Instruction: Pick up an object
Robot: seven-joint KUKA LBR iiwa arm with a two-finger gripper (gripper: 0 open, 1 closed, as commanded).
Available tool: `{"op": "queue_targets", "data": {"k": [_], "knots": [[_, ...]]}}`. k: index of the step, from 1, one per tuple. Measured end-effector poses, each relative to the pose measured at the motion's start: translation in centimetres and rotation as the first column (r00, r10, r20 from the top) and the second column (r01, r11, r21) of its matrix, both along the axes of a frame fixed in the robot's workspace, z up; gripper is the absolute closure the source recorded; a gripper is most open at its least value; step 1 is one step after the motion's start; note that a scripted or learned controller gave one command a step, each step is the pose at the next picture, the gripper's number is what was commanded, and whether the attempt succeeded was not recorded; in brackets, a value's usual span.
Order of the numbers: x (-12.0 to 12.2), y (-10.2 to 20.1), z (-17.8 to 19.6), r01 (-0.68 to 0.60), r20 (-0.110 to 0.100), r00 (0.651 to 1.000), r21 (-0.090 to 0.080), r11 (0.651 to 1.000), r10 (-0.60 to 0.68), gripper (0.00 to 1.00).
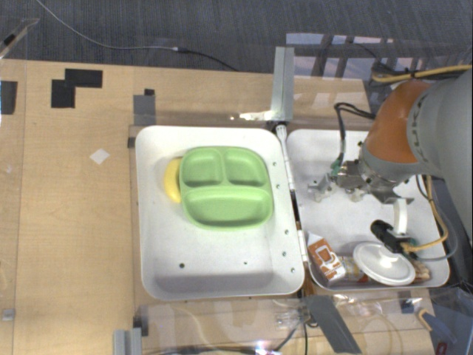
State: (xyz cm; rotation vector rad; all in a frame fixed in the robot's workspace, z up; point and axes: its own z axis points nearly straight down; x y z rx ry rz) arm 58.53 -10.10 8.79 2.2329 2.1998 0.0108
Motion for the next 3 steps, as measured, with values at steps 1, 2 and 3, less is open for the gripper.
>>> {"op": "queue_targets", "data": {"k": [1,2,3], "knots": [[2.0,1.8,0.0,-0.403,-0.001,0.915,-0.004,0.915,0.403,0.0],[7.6,0.4,0.0,-0.586,-0.012,0.81,0.002,0.81,0.586,0.0],[0.5,-1.2,0.0,-0.535,-0.003,0.845,-0.005,0.845,0.535,0.0]]}}
